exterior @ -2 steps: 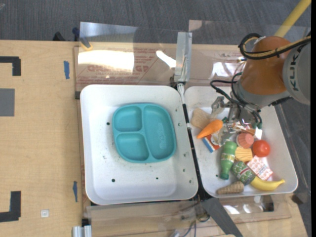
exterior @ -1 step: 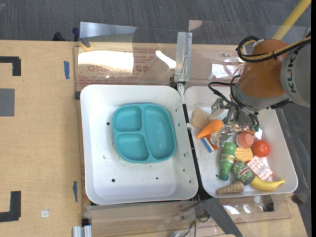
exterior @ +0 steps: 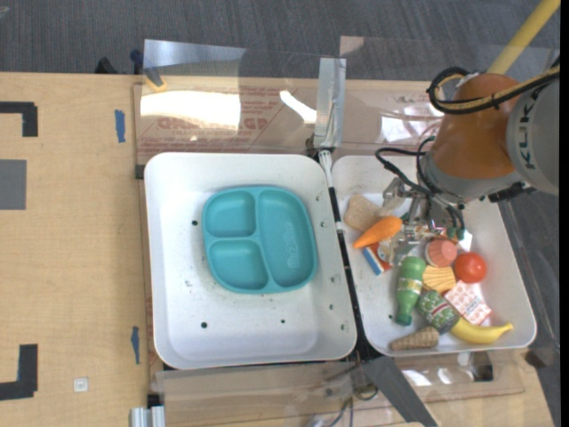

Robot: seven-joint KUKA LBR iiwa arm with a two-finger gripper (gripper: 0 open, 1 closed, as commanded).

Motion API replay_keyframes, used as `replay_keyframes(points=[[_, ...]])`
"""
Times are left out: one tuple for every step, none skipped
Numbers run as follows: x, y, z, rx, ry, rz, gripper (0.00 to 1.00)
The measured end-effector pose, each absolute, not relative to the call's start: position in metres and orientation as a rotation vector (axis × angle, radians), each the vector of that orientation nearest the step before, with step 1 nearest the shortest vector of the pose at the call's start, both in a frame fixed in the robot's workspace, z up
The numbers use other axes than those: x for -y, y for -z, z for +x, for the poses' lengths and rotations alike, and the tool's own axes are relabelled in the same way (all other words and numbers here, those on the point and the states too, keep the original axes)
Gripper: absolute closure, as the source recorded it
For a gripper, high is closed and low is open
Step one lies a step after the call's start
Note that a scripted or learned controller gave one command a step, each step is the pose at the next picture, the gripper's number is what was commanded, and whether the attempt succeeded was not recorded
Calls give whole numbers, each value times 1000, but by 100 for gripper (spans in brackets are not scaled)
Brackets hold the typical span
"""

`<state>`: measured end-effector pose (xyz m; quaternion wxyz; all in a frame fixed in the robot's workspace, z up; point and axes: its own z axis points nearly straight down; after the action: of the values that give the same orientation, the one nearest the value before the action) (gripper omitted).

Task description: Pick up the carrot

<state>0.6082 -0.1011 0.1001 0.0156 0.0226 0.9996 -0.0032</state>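
Note:
The orange carrot (exterior: 379, 231) lies tilted in the right bin (exterior: 516, 265), near its upper left, with its thick end to the right. My gripper (exterior: 414, 228) hangs low over the bin right beside the carrot's thick end, below the orange wrist band. Cables and metal parts of the gripper clutter the spot where it meets the carrot, so contact between them is unclear.
A tan bread piece (exterior: 360, 210) lies just above the carrot. A green bottle (exterior: 409, 285), a red tomato (exterior: 472, 267), a banana (exterior: 481, 332), a cone (exterior: 415, 339) and several other toy foods crowd the right bin. The left bin (exterior: 169, 265) holds a teal divided plate (exterior: 260, 238).

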Motion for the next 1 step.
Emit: replay_keyframes(points=[[97,-100,610,-3110,15,-27,0]])
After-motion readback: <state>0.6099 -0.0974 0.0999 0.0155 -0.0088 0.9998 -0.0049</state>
